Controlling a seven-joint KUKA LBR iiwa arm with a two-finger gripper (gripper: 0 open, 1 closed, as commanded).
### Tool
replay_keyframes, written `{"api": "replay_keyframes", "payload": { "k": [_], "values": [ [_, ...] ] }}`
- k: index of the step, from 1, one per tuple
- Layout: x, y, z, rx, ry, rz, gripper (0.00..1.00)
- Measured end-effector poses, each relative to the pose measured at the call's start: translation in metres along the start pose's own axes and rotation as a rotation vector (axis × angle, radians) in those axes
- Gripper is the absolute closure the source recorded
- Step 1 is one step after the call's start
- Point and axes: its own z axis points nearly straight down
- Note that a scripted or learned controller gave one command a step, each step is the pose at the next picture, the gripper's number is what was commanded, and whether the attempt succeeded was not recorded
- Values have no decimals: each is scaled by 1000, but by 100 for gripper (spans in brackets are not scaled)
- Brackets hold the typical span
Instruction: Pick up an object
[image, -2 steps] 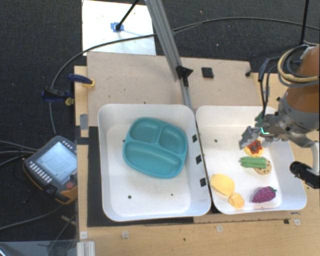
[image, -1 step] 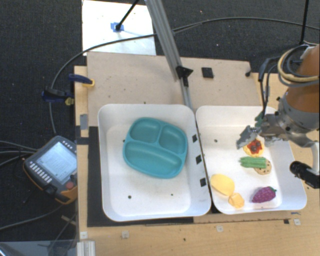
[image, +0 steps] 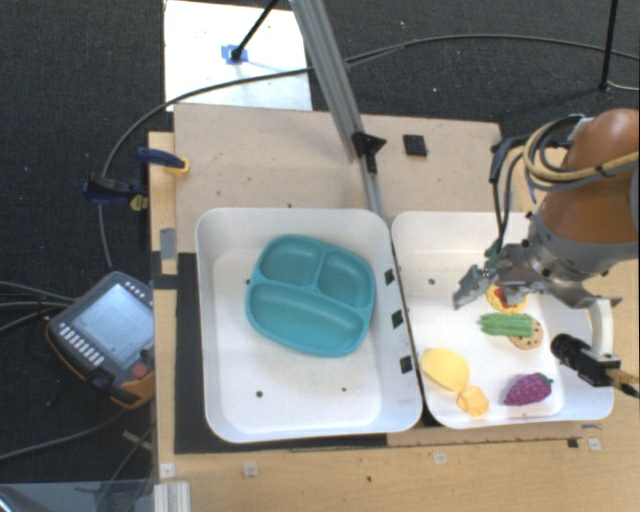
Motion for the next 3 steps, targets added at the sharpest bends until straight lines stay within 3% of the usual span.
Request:
{"api": "replay_keyframes", "payload": {
  "k": [2, 3],
  "values": [
    [7, -7, 101, 3, 1, 1, 0],
    [7, -6, 87, -3, 0, 0, 100]
  ]
}}
